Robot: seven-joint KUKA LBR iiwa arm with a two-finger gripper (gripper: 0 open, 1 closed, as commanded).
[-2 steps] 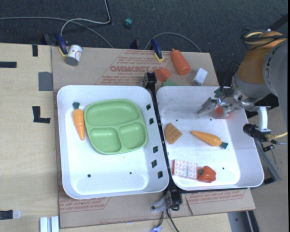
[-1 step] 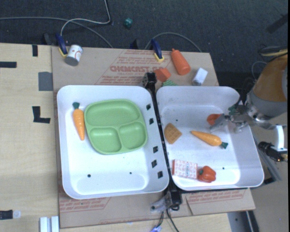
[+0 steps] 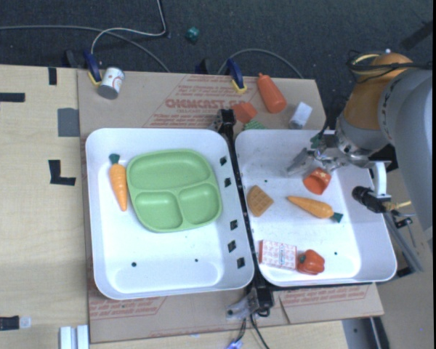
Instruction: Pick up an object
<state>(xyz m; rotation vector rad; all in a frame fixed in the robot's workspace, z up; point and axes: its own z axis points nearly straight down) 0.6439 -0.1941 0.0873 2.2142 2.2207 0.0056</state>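
Red, rounded toy tomato [image 3: 317, 182] sits under the hand [image 3: 310, 161]; its grip state I cannot tell.

The bench [image 3: 29, 217] bears a cardboard sheet [image 3: 189, 100] under two white bins [image 3: 102, 253].

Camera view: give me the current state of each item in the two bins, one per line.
Green divided plastic plate: flat in the left bin, nothing on it.
Orange toy carrot with green top: lying beside the plate's left edge.
Red toy tomato-like piece: right bin, under the gripper.
Second orange toy carrot: lying loose.
Tan waffle-like toy square: flat.
Red-printed white card: flat.
Red toy pepper: lying beside the card.
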